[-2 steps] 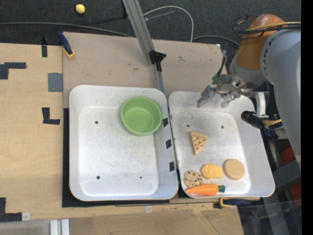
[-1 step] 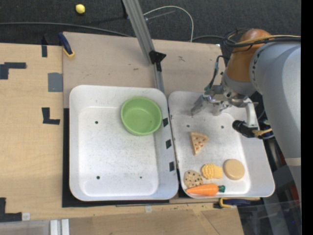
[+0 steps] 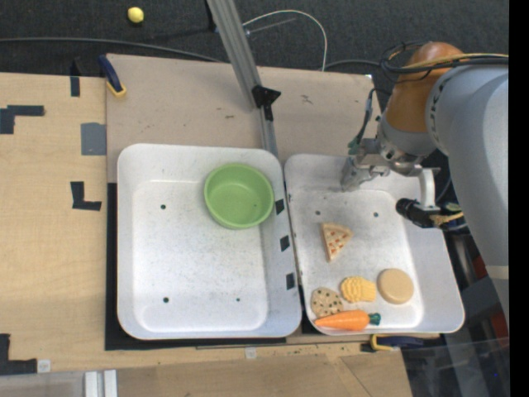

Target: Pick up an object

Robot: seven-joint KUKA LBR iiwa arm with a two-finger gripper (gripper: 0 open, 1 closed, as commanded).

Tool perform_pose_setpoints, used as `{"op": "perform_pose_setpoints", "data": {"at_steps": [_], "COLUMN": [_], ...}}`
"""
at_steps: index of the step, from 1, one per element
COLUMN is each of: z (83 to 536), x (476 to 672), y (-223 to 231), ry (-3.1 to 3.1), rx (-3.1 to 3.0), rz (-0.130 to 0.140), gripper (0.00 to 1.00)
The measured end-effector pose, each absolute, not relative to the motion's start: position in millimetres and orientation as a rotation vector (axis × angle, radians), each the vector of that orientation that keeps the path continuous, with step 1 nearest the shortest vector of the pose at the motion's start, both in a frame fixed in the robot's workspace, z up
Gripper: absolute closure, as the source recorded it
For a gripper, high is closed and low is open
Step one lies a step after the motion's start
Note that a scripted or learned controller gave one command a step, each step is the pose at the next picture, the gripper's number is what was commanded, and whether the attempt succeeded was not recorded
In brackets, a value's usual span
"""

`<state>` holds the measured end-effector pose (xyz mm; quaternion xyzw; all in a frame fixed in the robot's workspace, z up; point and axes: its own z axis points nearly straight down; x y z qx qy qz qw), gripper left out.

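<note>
Nothing has been lifted yet. The grey two-finger gripper [image 3: 357,174] is seen over the right white bin's [image 3: 430,300] far edge; whether it is clenched cannot be told. The nearest candidate, a toy pizza slice [image 3: 335,240], lies mid-bin, untouched.

No text, label, brand, number or sign can be read anywhere: the marks on the table [image 3: 50,222] are plain dark tape pieces, bearing no lettering at all.
</note>
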<state>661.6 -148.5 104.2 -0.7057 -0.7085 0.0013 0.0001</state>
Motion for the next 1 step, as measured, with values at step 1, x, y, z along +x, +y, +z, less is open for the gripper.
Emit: {"op": "perform_pose_setpoints", "data": {"at_steps": [1], "z": [148.9], "x": [658.1], "y": [-143.9], "ry": [-2.225], "rx": [-2.221], "rz": [-0.003], "gripper": [1.0]}}
